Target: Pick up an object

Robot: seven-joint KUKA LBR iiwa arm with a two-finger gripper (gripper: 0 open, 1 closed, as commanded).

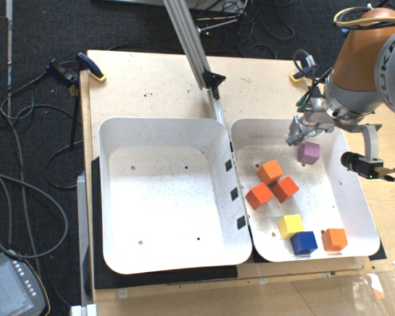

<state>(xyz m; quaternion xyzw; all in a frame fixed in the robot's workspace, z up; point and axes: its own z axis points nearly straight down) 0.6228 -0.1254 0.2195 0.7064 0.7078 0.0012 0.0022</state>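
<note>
Nearest the camera, along the near edge of the right bin, sit a blue cube, a yellow cube touching it, and an orange cube just to their right. A little farther in, three orange-red cubes crowd together, touching or nearly so. Farther still, toward the bin's far right, a purple cube stands apart from the rest — the likeliest target, judging by where the arm is. The left bin holds nothing to pick.

The gripper hangs just beside the purple cube on its far-left side, close above it; whether the fingers are apart or together I cannot tell, and nothing shows the cube between them.

To do this step well, the gripper should be centred over the purple cube rather than off its corner, with the fingers spread wider than the cube and lined up with two flat faces. It should then come straight down so the tips pass either side — not onto the top — close firmly, and lift slowly. The cube has free space around it, so neighbours should not interfere, though the bin's far wall is near.
</note>
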